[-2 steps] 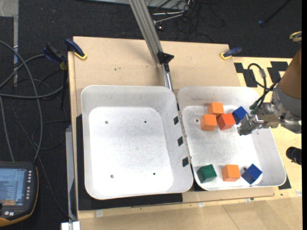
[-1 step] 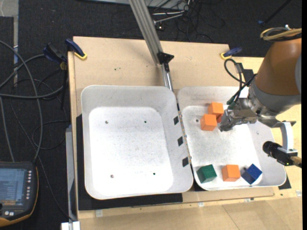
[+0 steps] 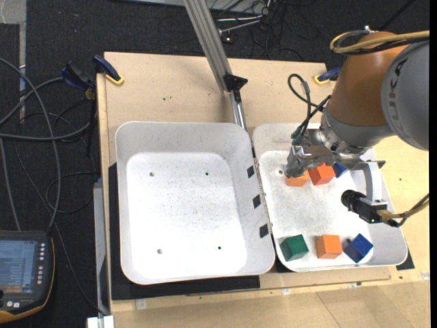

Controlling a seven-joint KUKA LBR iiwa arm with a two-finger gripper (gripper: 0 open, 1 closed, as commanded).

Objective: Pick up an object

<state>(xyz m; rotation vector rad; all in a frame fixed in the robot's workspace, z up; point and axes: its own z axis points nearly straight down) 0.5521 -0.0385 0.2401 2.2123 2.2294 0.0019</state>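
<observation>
End effector (image 3: 301, 164) state can't tell, over orange block (image 3: 295, 180), rt bin (image 3: 274, 203); "KU" on arm.

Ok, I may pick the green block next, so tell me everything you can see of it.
The green block is a small cube, solid dark green, with a matte look. It sits flat on the floor of the right bin, near the front rim, leftmost in a row with an orange block and a blue block. Nothing touches it.
</observation>
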